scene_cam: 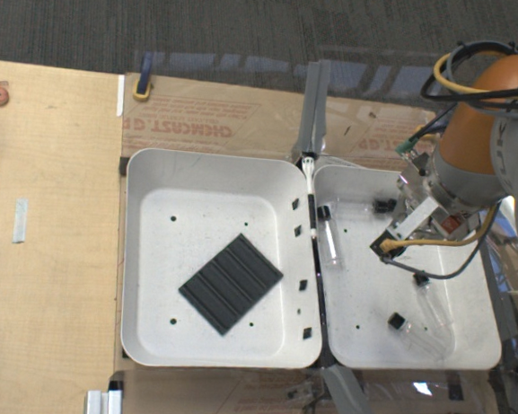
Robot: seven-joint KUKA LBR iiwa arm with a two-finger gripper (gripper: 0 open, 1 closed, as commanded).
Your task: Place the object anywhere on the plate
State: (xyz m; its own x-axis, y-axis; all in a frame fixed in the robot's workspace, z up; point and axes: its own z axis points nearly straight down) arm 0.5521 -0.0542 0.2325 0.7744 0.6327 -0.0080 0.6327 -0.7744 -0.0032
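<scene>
The plate is a dark grey ribbed rectangle, lying flat and turned at an angle in the middle of the left bin. A clear plastic object with a small black cap lies near the front of the right bin. Beside that bin's left wall rests a clear tube-like piece. My gripper hangs over the back right part of the right bin, under the grey and orange wrist. It is well apart from the plate, and nothing shows between its fingers.
Two small black bits lie in the right bin, one at the back and one near the middle. A metal divider runs between the bins at the back. Brown cardboard lies behind them.
</scene>
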